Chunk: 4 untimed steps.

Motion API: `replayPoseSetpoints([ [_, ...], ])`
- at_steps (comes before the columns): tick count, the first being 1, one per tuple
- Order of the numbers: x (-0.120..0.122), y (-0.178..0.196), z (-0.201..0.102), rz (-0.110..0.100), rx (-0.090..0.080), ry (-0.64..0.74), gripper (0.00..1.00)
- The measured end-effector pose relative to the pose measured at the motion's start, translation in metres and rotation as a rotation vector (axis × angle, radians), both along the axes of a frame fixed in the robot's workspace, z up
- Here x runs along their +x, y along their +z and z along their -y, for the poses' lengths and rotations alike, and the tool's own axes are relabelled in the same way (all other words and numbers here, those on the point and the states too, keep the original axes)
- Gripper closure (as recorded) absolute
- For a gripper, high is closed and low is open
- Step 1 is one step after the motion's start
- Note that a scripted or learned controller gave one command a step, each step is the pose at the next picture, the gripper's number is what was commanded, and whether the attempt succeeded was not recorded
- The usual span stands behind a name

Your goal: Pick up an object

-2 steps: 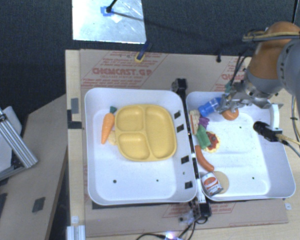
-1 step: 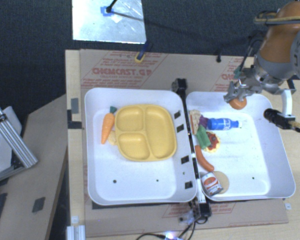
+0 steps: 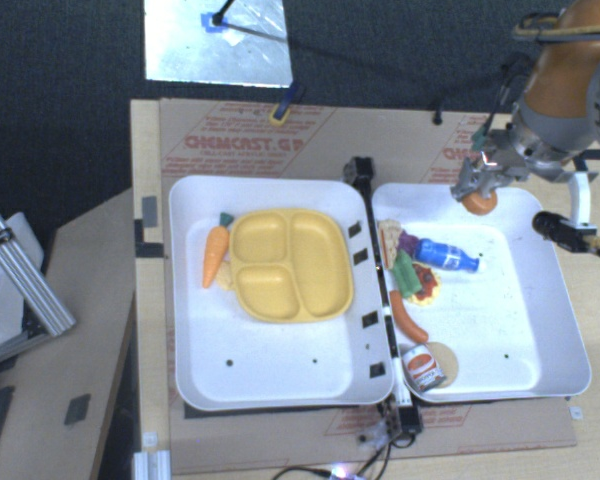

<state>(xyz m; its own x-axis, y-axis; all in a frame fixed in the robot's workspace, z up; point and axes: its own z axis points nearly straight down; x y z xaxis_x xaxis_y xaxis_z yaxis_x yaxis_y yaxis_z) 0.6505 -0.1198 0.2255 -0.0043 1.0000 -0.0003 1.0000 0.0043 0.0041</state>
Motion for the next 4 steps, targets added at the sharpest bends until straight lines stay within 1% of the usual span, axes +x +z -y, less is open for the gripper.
replayPoseSetpoints([
  [1, -0.017, -0.008, -0.058, -0.004, 0.003, 0.005, 1.00],
  [2, -0.027, 0.000, -0.117, -0.003, 0.003, 0.006, 1.00],
  [3, -0.051, -0.006, -0.176, -0.005, 0.003, 0.006, 1.00],
  [4, -0.072, -0.011, -0.222, -0.006, 0.002, 0.005, 1.00],
])
